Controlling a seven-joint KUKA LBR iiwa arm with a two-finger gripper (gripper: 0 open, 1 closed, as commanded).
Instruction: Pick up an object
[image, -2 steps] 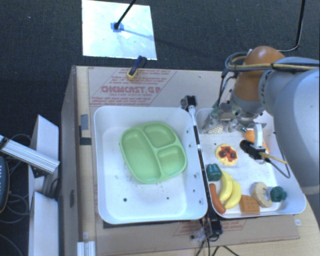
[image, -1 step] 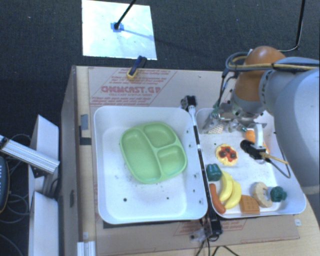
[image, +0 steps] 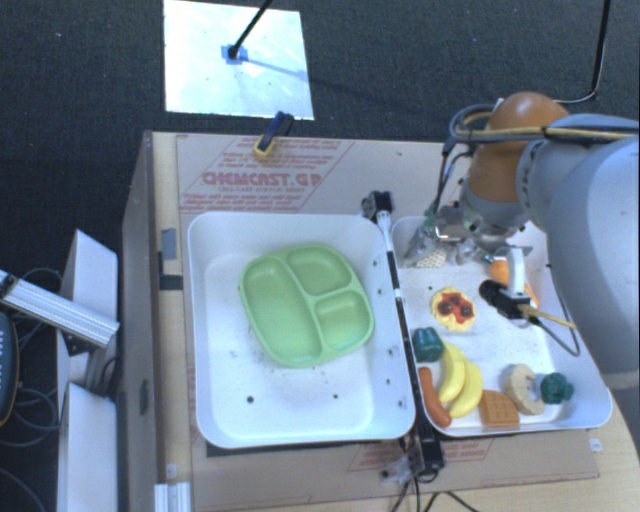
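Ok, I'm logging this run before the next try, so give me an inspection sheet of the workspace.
Surface: bench bearing two white bins; left bin, right bin.
Job's things: in the right bin, pizza, bananas, sausage, pepper, cracker, bagel, broccoli.
Clutter: green tray in the left bin.
Grippers: hand low over the right bin's far end; grip unclear.
Cables: black cable above the arm.
Surroundings: dark floor, pale sheet.
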